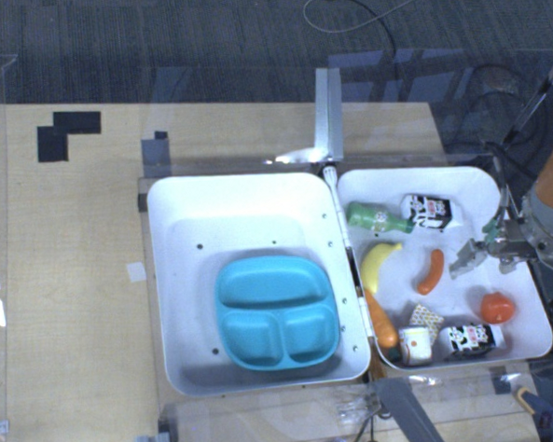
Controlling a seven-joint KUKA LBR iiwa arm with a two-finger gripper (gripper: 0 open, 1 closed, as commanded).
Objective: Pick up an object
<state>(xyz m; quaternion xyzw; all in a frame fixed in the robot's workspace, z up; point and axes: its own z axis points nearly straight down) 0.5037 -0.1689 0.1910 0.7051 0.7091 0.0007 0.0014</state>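
Orange and small, the tomato-like ball (497, 307) lies just below the gripper (489, 252) in the right bin (522, 340), and looks the handiest thing to take. It is probably a light plastic toy, smooth and round, so it may squirt out of a pinch unless the fingers close across its widest part. The gripper hangs low over the bin with its fingers spread and nothing between them (the metal tips point out toward the sausage (430, 270), a little way off to its left).

That sausage would be light too, and stiff enough to grip across its narrow middle. Farther left lie a banana (377, 263) and a carrot (383, 323), both slim and easy to pinch crosswise. A green bottle (377, 220) and two black-and-white cans (427, 211) sit toward the bin's edges, harder to reach cleanly. Beyond them, the left bin (181, 268) holds a blue tray (276, 311).
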